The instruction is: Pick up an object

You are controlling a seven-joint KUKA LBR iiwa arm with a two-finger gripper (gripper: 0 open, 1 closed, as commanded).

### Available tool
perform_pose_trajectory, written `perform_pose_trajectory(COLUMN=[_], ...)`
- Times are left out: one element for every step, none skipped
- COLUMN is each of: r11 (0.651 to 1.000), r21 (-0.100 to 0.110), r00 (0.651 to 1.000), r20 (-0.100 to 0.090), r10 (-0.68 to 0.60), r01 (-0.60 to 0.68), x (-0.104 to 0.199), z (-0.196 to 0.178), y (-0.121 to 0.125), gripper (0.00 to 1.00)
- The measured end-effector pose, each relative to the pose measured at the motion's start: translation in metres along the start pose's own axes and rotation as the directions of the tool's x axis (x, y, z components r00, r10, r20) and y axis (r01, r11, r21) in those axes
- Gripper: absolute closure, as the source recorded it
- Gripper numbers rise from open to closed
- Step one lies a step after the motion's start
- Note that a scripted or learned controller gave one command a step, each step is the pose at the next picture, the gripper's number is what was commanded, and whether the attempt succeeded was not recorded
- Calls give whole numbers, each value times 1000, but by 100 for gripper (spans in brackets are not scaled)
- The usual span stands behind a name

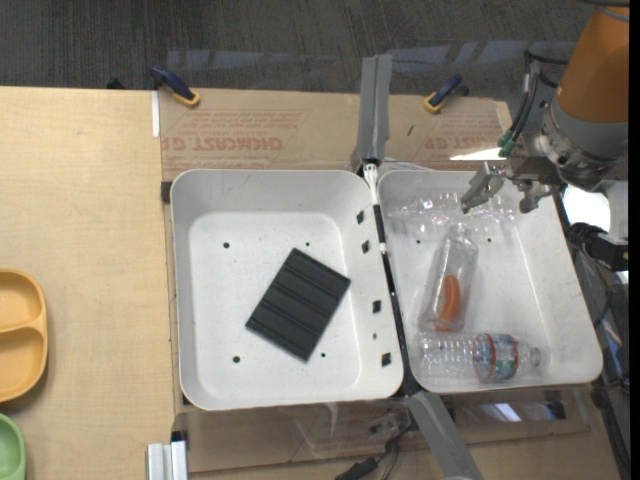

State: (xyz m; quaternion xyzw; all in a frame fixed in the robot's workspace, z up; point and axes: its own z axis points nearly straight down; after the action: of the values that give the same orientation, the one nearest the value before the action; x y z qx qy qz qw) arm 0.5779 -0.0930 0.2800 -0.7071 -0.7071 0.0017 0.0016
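White plastic bins are sitting side by side on the bench, and we're looking down at them at a slant. In the left bin (200,268) a flat black ribbed pad (298,303) is lying at an angle near the middle, well apart from the walls. The right bin (570,298) is holding the clear stuff: a crumpled clear plastic piece (435,216) near the far wall, a clear packet with something orange inside (450,293) lying lengthwise in the middle, and a clear water bottle (480,356) lying on its side along the near wall. The arm (595,78) is reaching in from the right, grey with its orange band, and the claw (497,194) is hanging over the far right part of the right bin, just beside the crumpled plastic. Its fingers are looking spread apart with nothing between them. We're also seeing an orange-yellow tray (18,333) at the left edge of the wooden bench (80,188), and cardboard (260,133) behind the bins, held by clamps (175,85).
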Motion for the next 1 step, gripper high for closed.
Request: perform_pose_trajectory(r11=[998], r21=[-2], r00=[998], r20=[0], r10=[-62], r01=[62], x=[-25], z=[172], y=[-1], gripper=[0])
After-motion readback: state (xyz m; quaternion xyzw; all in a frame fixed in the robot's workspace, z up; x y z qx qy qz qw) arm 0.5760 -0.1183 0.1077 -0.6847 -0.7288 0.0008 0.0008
